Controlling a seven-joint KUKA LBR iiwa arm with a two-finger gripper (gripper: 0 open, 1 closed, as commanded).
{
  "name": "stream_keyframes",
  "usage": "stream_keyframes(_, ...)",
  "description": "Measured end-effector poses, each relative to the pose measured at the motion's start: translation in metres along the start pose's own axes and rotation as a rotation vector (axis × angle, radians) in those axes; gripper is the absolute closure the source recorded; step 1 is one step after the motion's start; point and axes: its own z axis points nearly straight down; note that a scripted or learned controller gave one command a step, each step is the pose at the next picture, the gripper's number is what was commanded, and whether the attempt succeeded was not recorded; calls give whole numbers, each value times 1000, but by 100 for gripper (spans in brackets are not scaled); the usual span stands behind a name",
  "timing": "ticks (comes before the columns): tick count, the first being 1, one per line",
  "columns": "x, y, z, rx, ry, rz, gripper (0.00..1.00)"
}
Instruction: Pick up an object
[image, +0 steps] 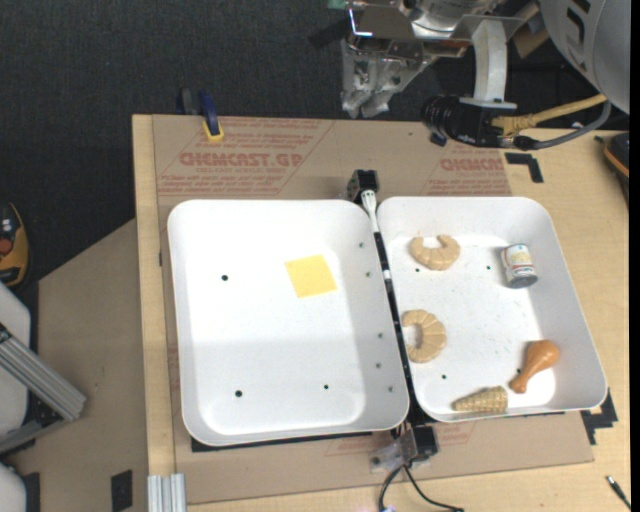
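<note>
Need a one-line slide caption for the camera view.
Gripper above the bench; yellow square in left bin; croissants, can, drumstick and cone in right bin.

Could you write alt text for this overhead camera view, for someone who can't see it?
Two white bins sit side by side: the left bin holds a yellow square; the right bin holds two croissants, a can, a drumstick and a cone. The gripper hangs beyond them.

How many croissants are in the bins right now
2, both in the right bin: one croissant near its far left corner, the other croissant by the left wall, midway down.
</note>
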Motion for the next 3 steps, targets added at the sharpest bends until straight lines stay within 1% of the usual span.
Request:
stream_keyframes(1,50,-46,141,33,-8,0,100)
stream_keyframes(2,73,-89,-62,-2,5,0,100)
stream_keyframes(3,-22,-135,125,38,-13,16,100)
